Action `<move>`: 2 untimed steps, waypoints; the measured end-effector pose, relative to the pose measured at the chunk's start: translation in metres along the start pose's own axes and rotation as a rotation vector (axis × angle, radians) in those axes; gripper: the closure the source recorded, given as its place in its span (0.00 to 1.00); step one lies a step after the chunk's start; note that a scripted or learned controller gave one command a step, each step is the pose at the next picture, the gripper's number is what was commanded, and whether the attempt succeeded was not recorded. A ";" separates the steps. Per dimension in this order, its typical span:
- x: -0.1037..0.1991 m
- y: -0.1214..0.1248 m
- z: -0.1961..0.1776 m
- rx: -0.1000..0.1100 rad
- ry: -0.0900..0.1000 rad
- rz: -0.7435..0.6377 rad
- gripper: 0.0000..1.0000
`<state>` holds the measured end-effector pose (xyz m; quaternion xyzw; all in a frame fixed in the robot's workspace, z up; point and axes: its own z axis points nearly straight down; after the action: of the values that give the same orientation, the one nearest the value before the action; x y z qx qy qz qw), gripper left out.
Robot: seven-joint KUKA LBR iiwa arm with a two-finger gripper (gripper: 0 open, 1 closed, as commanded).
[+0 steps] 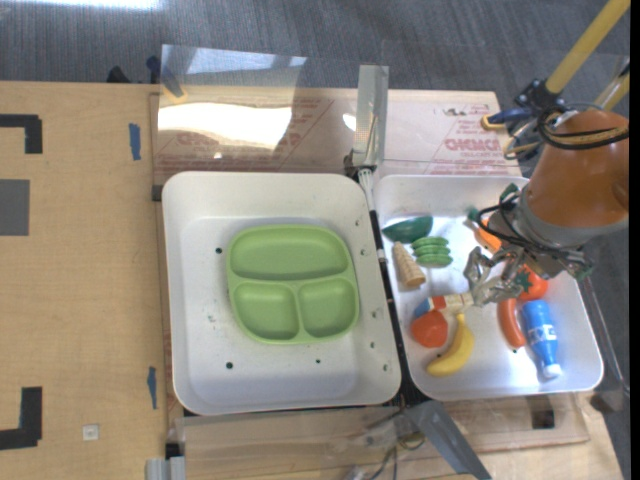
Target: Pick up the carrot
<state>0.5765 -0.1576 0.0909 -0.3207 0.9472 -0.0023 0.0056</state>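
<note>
- The pincer [487, 280] hangs low inside the right bin [575, 383], among the toy foods; its fingers look parted, with nothing visibly held.
- The carrot [486, 236] appears to be the orange piece just above the pincer, partly hidden by the wrist.
- A banana [453, 351], tomato [431, 328] and blue bottle [540, 336] crowd nearby, leaving little room.
- The green plate [292, 281] sits in the left bin [190, 298].

Two bins sitting side by side on the bench.
A divided plate [292, 294] is lying in the middle of the left bin [190, 268]; in the right bin [580, 363], a banana [455, 351] is lying by the near edge, a bottle [541, 338] toward the right edge.
</note>
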 end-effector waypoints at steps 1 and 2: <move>0.018 0.070 -0.073 -0.005 0.004 0.202 1.00; 0.042 0.035 -0.006 -0.005 0.002 -0.165 1.00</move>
<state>0.5216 -0.1549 0.0967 -0.3976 0.9176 -0.0007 0.0035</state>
